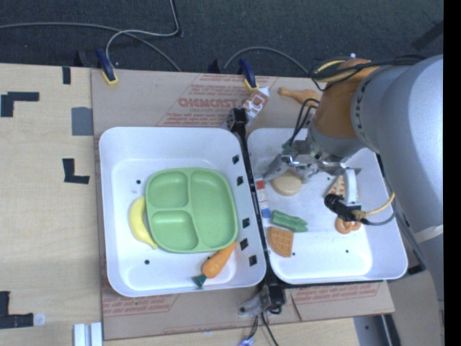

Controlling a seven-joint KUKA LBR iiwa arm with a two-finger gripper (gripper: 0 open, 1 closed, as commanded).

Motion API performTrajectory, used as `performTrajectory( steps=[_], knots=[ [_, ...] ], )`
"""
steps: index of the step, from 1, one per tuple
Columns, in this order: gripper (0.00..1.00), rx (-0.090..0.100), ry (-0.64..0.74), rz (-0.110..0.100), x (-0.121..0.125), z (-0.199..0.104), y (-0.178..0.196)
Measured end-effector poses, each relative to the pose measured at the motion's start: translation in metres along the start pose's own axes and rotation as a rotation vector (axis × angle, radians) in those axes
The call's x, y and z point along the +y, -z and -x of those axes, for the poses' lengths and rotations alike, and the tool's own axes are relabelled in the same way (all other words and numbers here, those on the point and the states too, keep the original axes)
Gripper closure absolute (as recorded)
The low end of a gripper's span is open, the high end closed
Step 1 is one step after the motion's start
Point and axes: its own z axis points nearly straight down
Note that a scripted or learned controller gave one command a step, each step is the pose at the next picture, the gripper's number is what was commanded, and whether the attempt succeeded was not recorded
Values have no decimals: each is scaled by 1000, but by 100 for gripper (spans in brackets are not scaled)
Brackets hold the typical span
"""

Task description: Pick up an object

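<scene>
My gripper [297, 166] reaches down into the back of the right bin [338, 265], just above a round beige bun-like piece [287, 186]. In front of that piece lie a green pod [289, 221] and an orange waffle piece [280, 241]. Toward the right of the same bin sit a small orange pretzel-like piece [348, 225] and a white and brown item [348, 186]. The grey arm with its orange band [338, 114] covers the bin's back right corner.
The left bin [119, 150] holds a green divided plate [191, 210], a yellow banana [139, 223] at its left and an orange carrot [216, 263] at its front. Black clips line the divider between the bins. Cables and a small packet [254, 102] lie behind the bins.
</scene>
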Motion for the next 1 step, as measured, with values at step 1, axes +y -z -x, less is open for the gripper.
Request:
performTrajectory(
  steps=[1],
  knots=[
    [0,0,0,-1,26,-4,-1]
  ],
)
